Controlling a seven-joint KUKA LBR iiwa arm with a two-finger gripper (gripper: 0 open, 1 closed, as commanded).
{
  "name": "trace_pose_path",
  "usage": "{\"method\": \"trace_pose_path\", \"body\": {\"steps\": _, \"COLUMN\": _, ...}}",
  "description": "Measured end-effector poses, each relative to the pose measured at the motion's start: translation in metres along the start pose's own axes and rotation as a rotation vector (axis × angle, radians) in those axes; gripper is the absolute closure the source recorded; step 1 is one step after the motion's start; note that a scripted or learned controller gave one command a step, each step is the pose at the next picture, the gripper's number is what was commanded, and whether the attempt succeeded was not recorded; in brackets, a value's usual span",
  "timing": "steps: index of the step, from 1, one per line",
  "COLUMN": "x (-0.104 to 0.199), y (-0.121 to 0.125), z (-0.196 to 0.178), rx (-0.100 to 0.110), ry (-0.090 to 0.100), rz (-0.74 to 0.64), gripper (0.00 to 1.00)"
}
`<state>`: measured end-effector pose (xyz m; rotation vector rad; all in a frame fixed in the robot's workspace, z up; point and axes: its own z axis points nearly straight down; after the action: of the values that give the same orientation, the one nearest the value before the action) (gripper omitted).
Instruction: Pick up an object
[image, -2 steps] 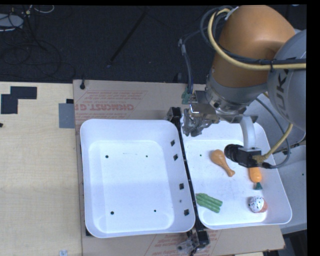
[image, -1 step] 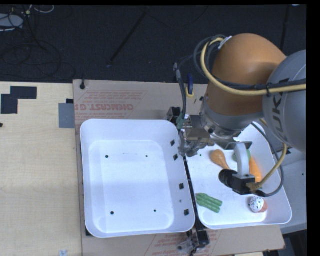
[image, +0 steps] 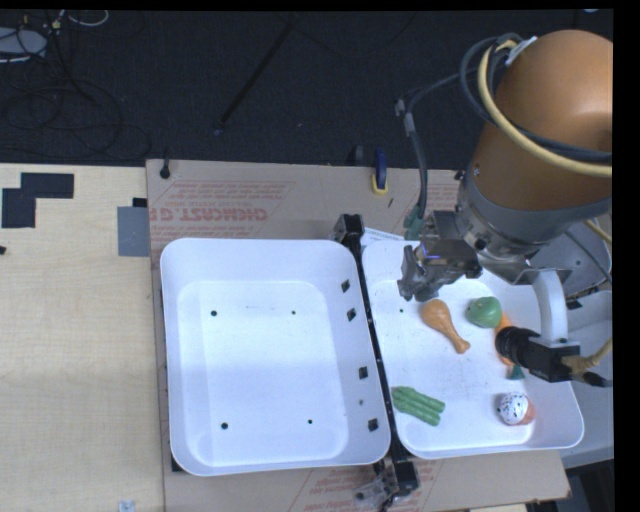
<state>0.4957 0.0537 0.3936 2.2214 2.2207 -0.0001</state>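
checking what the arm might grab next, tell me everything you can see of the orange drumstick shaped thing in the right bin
The orange drumstick-shaped toy looks like smooth plastic: a rounded bulb at its upper left tapering to a thin stem toward the lower right. It lies flat on the floor of the right bin, in its upper half, left of a green lump. The hand hangs right at its bulb end; contact can't be judged.

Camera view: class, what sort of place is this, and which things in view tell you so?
Probably a robotics lab bench set up for grasping trials: a robot arm hangs over two white bins, toy food such as an orange drumstick and green pods lies in the right one, and cables trail behind.
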Motion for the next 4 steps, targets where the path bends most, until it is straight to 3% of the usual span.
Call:
{"method": "trace_pose_path", "body": {"steps": 1, "x": -0.003, "y": 0.098, "z": -0.117, "rx": -0.011, "ry": -0.001, "rz": -0.004, "gripper": 1.0}}
{"method": "trace_pose_path", "body": {"steps": 2, "x": 0.003, "y": 0.098, "z": 0.07, "rx": 0.015, "ry": -0.001, "rz": 0.0, "gripper": 1.0}}
{"method": "trace_pose_path", "body": {"steps": 3, "x": 0.045, "y": 0.06, "z": 0.061, "rx": 0.007, "ry": 0.0, "rz": -0.002, "gripper": 1.0}}
{"method": "trace_pose_path", "body": {"steps": 4, "x": -0.032, "y": 0.03, "z": -0.089, "rx": -0.01, "ry": 0.0, "rz": 0.005, "gripper": 1.0}}
